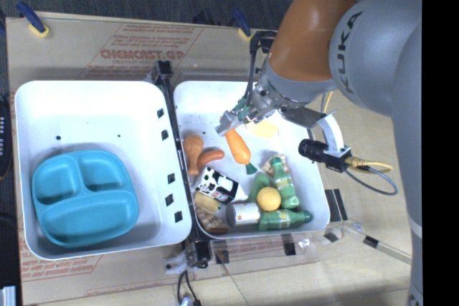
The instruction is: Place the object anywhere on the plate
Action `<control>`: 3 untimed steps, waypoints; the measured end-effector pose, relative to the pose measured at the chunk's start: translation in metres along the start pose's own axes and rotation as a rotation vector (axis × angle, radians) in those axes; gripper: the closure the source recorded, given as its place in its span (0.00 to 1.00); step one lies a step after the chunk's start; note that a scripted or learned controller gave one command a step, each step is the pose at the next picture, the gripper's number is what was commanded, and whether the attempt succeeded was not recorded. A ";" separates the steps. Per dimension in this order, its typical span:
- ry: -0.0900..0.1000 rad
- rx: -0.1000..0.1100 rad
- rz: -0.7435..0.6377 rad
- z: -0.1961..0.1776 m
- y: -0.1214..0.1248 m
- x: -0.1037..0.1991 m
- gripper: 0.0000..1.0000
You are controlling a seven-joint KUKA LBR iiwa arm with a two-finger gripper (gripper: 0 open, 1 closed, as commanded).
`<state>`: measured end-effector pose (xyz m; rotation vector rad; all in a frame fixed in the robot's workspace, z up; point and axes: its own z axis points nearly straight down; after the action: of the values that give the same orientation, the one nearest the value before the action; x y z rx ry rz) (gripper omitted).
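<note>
Orange and tapering, the toy carrot (pixel 238 145) hangs at a slant just below the gripper (pixel 235 122), over the right bin (pixel 188 100), its green tip pointing down toward the clutter. Its upper end sits right at the fingertips, which look closed on it, though the hold seems to catch only the very top of the carrot. That thin purchase is the first worry: with most of the carrot's length hanging free, a quick swing could make it pivot or slip out.

The blue plate (pixel 84 196) lies in the left bin (pixel 43 100), toward the near left corner, well apart from the carrot. To reach it the arm (pixel 344 32) must carry the carrot across the black divider (pixel 169 136) between the bins. If the carry stays low, the dangling tip could clip that divider or the bin walls and be knocked loose.

Beneath the carrot the right bin is crowded: a sausage (pixel 210 155), a bread roll (pixel 192 148), a black-and-white carton (pixel 216 185), green bottles (pixel 283 186), a yellow ball (pixel 269 198) and a can (pixel 244 213). A drop here would land the carrot among them, where it is harder to pick up again.

The plate has raised ridges between its compartments. A carrot released from height, or released tilted, may bounce or roll off the rim onto the bare bin floor.
</note>
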<state>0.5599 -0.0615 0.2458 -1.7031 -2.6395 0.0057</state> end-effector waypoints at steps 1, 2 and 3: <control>0.002 0.002 0.116 0.009 0.065 0.058 1.00; 0.003 0.009 0.060 0.056 0.023 0.066 1.00; 0.001 0.002 0.327 0.054 0.044 0.121 1.00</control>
<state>0.5499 0.0662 0.1914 -2.1089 -2.3262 0.0068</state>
